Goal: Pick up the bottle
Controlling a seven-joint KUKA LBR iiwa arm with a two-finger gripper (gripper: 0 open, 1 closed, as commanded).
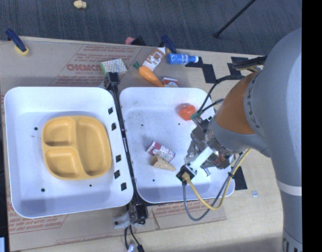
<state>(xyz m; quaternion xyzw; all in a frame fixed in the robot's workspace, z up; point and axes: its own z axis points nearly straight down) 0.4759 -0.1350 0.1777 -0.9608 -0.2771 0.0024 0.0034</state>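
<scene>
Looking down at a slant on both bins. Hanging the gripper (199, 150) low over the right part of the right bin (142, 190), with the grey arm and its orange band bulking above and hiding much of that bin's right wall. Impossible to tell whether released or clenched.

Lying well apart from the gripper, outside both bins: the blue bottle (180, 59), on its side on the bench (56, 62) behind the right bin's far rim. Crowding the bottle on its left: a white and orange carton (155, 59), just beside it. Lying nearer the bin: an orange carrot (149, 76) and a small red and white piece (170, 81) close against the far rim. Sitting further left on the bench: a green patterned packet (113, 65).

Resting inside the right bin: a red-orange ball (186, 111) toward the far right, just beside the arm. Lying near the middle, left of the gripper: a red and white wrapper (160, 150) and a tan wedge (162, 164), touching each other.

Sitting in the middle of the left bin (14, 140): a yellow divided plate (76, 146). Gripping the bench's far left corner: a blue clamp (17, 42). Lying on the dark floor beyond: a small yellow lump (79, 4).
</scene>
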